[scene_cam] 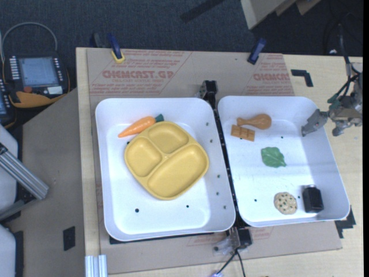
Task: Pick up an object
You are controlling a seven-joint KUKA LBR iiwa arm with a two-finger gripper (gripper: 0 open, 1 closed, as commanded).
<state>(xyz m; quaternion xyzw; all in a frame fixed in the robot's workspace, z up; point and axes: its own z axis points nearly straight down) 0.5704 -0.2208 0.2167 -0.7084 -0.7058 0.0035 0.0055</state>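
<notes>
**Desk:** What is on the bench, biggest thing first?

**Photographer:** Two shallow white plastic bins side by side. The left bin [115,212] carries a yellow three-compartment plastic plate [166,160] near its middle, with an orange toy carrot [136,126] touching the plate's far-left rim. The right bin [328,154] holds the smaller pieces: a tan toy drumstick [255,121] and a small brown waffle-like block [243,133] by the far-left corner, a green toy leaf [273,157] mid-bin, then a speckled round cookie [285,202] and a small black block [312,199] along the near edge.

**Desk:** And the arm?

**Photographer:** The grey two-finger gripper [316,123] hangs at the right bin's far-right edge, grasping nothing. Whether it stands released or clenched, I cannot tell.

**Desk:** What could go wrong?

**Photographer:** No target is under it; every piece lies well apart. A straight descent likely catches the bin wall or bare floor. The leaf and cookie look flat, so fingers may slide over them. The drumstick and block lie just beside each other, so a grab there could nudge one away.
</notes>
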